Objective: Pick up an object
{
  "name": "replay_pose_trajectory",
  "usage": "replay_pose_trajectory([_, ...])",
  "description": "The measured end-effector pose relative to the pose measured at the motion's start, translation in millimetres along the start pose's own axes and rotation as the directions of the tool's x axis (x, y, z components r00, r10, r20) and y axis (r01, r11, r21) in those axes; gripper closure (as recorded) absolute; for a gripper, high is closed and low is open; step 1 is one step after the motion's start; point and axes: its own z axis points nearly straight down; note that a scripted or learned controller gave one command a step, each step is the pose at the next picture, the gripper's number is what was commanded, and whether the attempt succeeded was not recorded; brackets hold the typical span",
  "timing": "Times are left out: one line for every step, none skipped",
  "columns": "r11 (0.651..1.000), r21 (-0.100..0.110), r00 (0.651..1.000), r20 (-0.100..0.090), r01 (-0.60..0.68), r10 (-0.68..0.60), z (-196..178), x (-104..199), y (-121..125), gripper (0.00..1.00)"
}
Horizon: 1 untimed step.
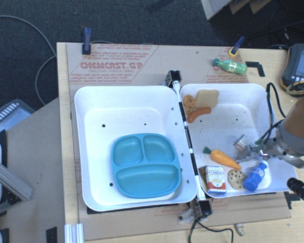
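**Gripper low in right bin, no object secured**

The arm enters from the right and its gripper (244, 150) sits low in the right bin (253, 92), with metal fingers splayed apart above the bin floor. Nothing is visible between them. The nearest candidates are a toy carrot (224, 159) just to the left and a blue bottle (255, 176) just below. A cookie (235, 176) and a small carton (215, 179) lie close by along the front wall. A bread slice (206, 97), a pretzel (189, 103) and a sausage (198, 113) rest well apart at the far corner. The left bin (91, 103) holds a blue divided plate (145, 164).

Risk assessment: the front items are crowded. A closing stroke here could catch the carrot's end only and let it slip, or nudge the rounded bottle so it rolls away. The fingers may also shut on bare floor between the two.
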Motion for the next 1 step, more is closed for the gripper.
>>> replay_pose_trajectory([1.0, -0.003, 1.0, 0.0, 0.0, 0.0, -9.9, 0.6, 0.8, 1.0])
